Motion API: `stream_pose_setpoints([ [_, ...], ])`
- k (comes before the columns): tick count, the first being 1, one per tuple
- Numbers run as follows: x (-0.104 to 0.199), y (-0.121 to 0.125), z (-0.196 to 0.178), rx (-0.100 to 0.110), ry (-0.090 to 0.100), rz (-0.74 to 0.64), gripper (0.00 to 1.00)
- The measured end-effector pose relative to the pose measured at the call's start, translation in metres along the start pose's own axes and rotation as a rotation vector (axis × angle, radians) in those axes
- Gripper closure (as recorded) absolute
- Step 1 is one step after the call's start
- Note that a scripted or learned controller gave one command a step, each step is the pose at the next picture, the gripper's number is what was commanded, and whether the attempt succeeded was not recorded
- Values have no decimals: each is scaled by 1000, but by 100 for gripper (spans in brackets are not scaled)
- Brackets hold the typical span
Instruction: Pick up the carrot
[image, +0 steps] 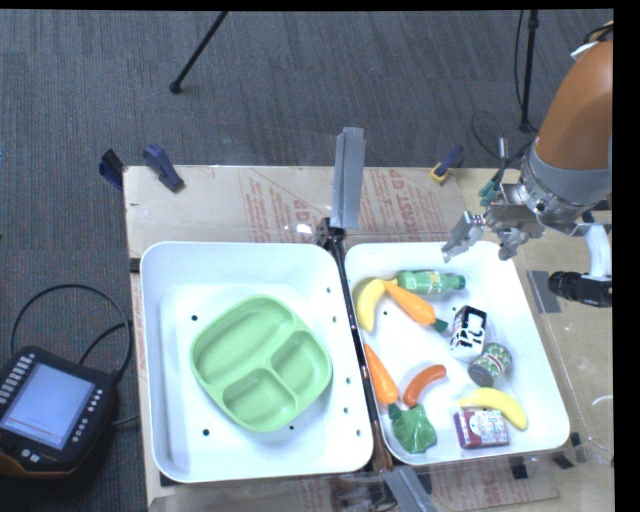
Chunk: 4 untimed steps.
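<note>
Reversed red lettering shows on the brown worktop (290, 205); I can't read it. The tapered orange plastic carrot (380, 375) lies along the right white bin (540, 330) at its nine o'clock wall, green end toward five. My hand (493, 232) hangs released, fingers spread, above twelve o'clock.

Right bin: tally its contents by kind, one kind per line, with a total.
Right bin:
Bananas: 2
Carrots: 2
Green bottle: 1
Sausage: 1
Black-and-white carton: 1
Can: 1
Leafy green: 1
Red box: 1
Total: 10
</note>
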<state>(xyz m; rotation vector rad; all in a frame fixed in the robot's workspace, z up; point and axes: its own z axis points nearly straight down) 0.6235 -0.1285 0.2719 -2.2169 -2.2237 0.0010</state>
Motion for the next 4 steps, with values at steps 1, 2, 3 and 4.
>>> stream_pose_setpoints([
  [1,17,-36,134,3,2,-221,0],
  [2,12,3,186,1,1,-296,0],
  [3,11,4,176,0,2,-290,100],
  [4,76,21,86,2,-1,82,100],
])
